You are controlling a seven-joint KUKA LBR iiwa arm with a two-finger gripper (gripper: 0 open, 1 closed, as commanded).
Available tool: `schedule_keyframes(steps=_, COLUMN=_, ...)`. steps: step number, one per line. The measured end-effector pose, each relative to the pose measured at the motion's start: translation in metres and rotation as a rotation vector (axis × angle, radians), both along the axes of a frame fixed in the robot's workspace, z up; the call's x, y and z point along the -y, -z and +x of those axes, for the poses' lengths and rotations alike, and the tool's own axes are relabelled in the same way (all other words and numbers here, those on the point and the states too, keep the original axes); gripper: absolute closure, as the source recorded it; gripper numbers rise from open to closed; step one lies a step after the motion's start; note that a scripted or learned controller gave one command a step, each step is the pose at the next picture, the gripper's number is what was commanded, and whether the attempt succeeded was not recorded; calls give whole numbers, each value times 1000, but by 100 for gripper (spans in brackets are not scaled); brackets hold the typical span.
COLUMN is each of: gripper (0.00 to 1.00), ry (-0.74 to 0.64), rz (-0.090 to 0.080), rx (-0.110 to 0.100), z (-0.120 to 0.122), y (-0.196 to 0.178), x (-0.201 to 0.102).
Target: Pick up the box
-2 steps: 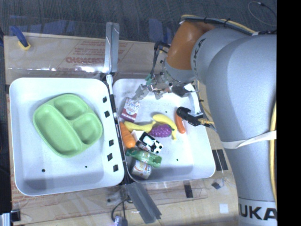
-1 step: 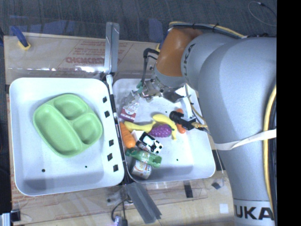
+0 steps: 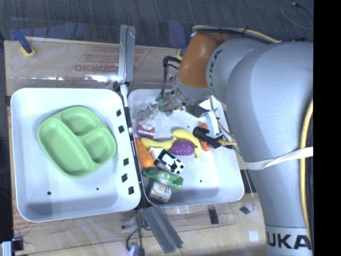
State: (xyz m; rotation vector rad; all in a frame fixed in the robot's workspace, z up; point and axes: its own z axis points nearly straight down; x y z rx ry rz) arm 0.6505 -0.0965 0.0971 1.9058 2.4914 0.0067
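Bench: two shallow white bins side by side; the left bin (image 3: pixel 21 143) carries a green divided plate (image 3: pixel 76 140).
Right bin (image 3: pixel 226 188): crowded with a banana (image 3: pixel 184 137), purple grapes (image 3: pixel 183 149), a jar (image 3: pixel 160 188) and a black-and-white block (image 3: pixel 171 162).
Box: the small red-and-white box (image 3: pixel 146 127) lies by the bin's left wall, toward its far corner, just beside the banana.
Gripper (image 3: pixel 162 103): hangs over the far edge, near the box; whether it is spread or closed cannot be told.
Doing it well: probably descend straight over the box, clear of wall and banana.
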Motion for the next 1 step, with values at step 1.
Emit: schedule_keyframes(steps=1, gripper=0, ry=40, rz=2, rx=-1, z=-7, y=0, x=2)
